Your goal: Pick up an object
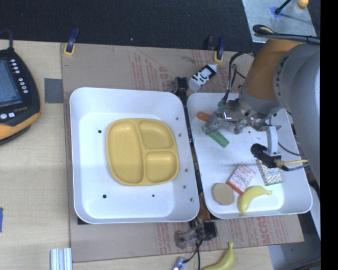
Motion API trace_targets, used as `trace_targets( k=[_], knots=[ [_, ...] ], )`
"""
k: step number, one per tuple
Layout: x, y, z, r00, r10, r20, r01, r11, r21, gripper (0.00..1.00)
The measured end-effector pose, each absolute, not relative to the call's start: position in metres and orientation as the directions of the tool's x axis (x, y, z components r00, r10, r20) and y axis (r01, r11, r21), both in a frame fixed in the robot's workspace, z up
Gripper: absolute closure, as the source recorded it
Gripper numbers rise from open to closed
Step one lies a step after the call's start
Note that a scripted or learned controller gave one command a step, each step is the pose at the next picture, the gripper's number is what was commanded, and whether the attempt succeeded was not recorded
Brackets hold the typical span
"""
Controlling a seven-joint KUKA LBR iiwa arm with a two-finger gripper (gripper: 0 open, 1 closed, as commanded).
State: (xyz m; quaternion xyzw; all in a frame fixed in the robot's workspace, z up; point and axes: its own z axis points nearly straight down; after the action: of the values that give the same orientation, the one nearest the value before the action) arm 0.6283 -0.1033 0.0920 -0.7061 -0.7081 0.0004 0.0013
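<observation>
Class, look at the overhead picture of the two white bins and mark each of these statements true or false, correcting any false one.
1. The yellow divided plate lies in the left bin. True.
2. The toy banana lies in the left bin. False: it lies in the right bin, near the front edge.
3. The gripper is over the rear part of the right bin, near a green block. True.
4. The yellow plate has five compartments. False: it has three.
5. A round tan disc lies beside the banana. True.
6. The handheld controller sits inside the right bin. False: it rests on the bench, left of both bins.
</observation>
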Motion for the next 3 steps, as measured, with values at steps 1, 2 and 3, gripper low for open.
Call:
trace_targets(
  k=[1,2,3],
  knots=[
    [0.628,-0.104,0.102,-0.007,1.000,0.001,1.000,0.007,-0.005,1.00],
    [0.628,-0.104,0.112,-0.010,1.000,0.001,1.000,0.010,-0.006,1.00],
    [0.633,-0.142,0.116,-0.002,1.000,0.000,1.000,0.002,0.000,1.00]
  ],
)
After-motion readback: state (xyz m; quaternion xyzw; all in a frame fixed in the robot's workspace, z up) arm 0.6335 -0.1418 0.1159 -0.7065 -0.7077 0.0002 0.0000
